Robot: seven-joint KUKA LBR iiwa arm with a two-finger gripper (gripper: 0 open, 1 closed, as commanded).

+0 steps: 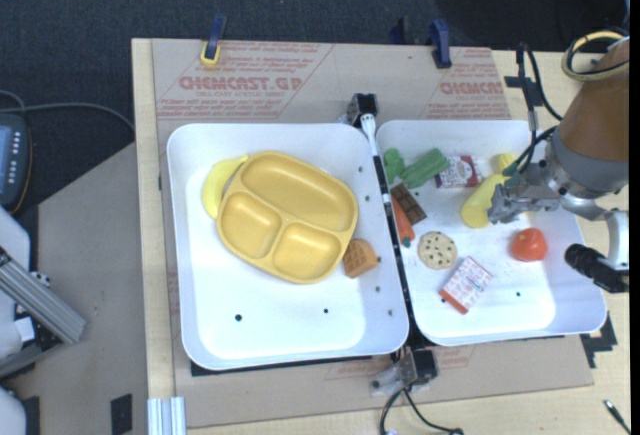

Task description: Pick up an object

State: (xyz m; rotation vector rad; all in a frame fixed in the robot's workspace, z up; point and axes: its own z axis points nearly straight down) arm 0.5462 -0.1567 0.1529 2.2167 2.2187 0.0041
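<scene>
**Claw over the right bin**

The claw (508,203) is hanging low in the right bin (500,321), beside a yellow toy (480,203) and above a tomato (529,244). Its grip is hidden, so I cannot tell its state.

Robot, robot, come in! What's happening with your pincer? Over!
Pincer low in right bin, at yellow toy. Nothing seen held. Tomato and cookie close by.
</scene>
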